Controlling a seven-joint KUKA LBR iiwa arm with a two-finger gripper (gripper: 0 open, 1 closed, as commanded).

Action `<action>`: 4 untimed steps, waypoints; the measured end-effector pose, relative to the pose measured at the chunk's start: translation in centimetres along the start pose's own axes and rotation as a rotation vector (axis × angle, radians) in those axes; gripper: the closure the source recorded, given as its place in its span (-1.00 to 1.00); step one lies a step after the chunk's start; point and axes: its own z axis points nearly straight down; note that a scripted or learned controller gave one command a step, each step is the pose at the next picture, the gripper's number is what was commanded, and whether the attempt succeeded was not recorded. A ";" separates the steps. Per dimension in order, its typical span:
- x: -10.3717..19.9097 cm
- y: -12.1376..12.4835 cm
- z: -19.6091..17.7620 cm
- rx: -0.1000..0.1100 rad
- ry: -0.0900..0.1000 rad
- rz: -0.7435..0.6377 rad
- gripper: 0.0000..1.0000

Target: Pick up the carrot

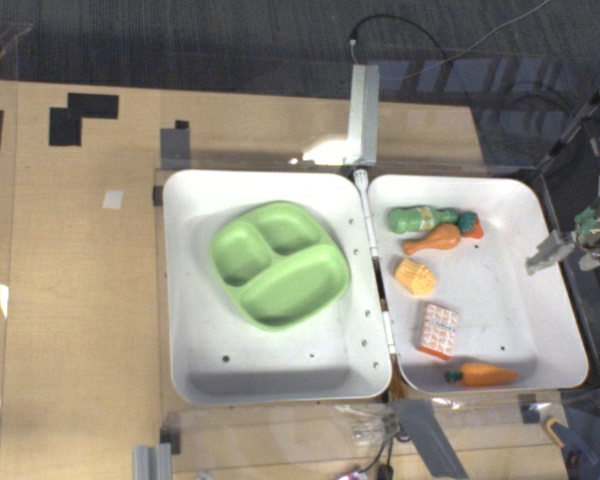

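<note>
Nearest me, the carrot (pixel 480 374) lies on its side against the front wall of the right bin (pixel 540 298), with a red-and-white box (pixel 438 330) just behind it and a yellow piece (pixel 415 277) beyond that. Further back I see an orange drumstick (pixel 435 239) touching a green bottle (pixel 428 218), and a green divided plate (pixel 278 263) in the left bin (pixel 190 288). The gripper (pixel 560 251) hangs over the right bin's right rim, well apart from the carrot, and I cannot tell whether it is clenched or released.

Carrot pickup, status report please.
Claw at right bin's right edge, holding nothing. Carrot flat at near wall, untouched. Patterned box beside it, apart.
</note>
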 end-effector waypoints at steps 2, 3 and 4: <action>-0.3 -1.5 -14.0 -0.008 -0.005 -0.022 1.00; -0.4 1.0 -17.1 0.000 -0.001 0.119 1.00; -0.2 1.4 -17.0 0.000 0.000 0.161 1.00</action>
